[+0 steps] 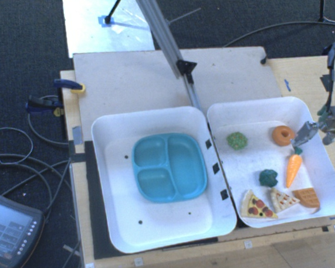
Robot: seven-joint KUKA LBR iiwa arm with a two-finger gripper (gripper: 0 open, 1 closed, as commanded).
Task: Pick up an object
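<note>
Tool: the tool (306,133) reaches in at the right edge of the frame, over the right bin (254,111); whether it grips anything I cannot tell.
Carrot: the toy carrot (293,169) lies just below the tool's tip, green top pointing up.
Right bin: a doughnut (282,135), a light green ball (236,141), dark broccoli (268,177), a pizza slice (256,205), a sandwich wedge (283,199) and a waffle piece (307,197).
Left bin: the left bin (120,223) carries a blue divided plate (169,166).
Counter: the counter (127,81) carries both bins, at centre frame.
</note>
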